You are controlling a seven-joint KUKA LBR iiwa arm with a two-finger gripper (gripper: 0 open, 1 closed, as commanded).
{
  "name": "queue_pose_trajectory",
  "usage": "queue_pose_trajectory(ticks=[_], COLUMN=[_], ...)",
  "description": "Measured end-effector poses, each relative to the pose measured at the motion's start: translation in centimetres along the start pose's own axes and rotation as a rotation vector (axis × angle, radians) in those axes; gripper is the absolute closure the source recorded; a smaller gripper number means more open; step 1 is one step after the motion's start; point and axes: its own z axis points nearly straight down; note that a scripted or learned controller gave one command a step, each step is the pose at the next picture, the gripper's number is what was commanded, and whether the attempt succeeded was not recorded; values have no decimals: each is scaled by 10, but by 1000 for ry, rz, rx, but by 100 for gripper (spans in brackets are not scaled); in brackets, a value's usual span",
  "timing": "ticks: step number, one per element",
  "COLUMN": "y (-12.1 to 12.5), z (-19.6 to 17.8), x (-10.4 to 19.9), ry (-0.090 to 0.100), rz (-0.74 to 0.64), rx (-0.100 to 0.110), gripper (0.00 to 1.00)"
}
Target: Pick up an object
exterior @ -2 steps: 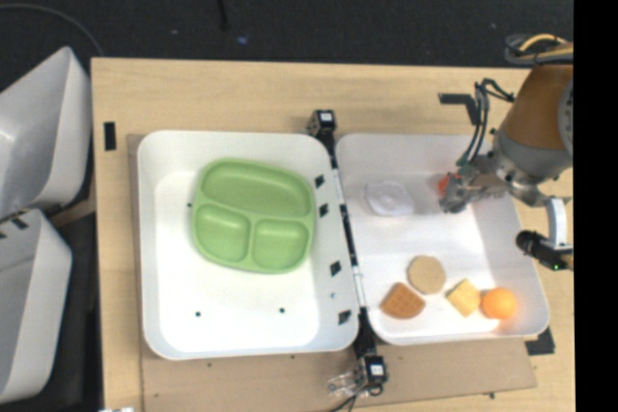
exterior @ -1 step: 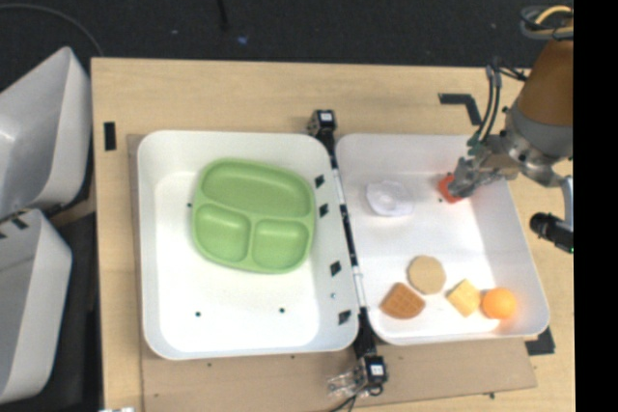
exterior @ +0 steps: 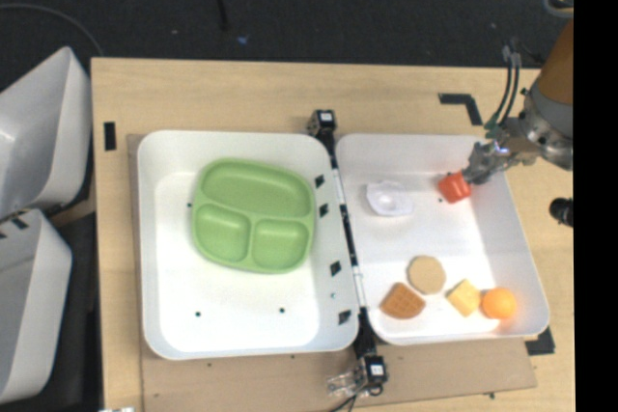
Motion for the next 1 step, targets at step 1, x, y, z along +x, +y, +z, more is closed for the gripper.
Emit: queue_pose_trajectory(ticks=[1], y=[1], z=[-21], x=[-2], ry=[1], rz=[-2], rx=[2], gripper=[100])
